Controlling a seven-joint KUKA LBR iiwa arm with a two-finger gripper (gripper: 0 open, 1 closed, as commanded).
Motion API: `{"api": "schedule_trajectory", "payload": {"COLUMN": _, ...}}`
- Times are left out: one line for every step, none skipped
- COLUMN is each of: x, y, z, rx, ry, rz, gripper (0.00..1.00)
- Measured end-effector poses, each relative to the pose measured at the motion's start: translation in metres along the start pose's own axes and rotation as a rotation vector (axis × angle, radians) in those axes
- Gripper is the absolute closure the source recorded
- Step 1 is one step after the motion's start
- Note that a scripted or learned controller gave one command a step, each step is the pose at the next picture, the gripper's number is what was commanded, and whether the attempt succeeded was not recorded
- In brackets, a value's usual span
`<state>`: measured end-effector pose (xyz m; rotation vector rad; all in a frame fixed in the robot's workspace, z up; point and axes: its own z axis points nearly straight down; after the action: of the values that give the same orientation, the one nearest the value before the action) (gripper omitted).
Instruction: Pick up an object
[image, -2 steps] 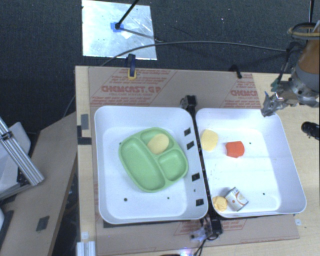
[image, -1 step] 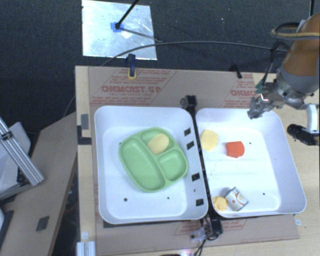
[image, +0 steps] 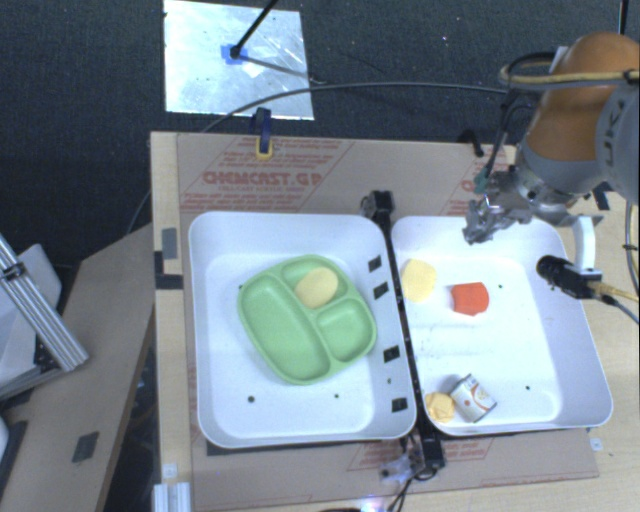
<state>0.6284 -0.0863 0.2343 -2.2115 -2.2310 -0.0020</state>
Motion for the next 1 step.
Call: {"api": "schedule_trajectory", "payload": {"x": 0.05, "y": -0.014, "z": -0.0086, "rx": 0.001, "ry": 0.001, "rz": 0.0, "gripper": 1.0}}
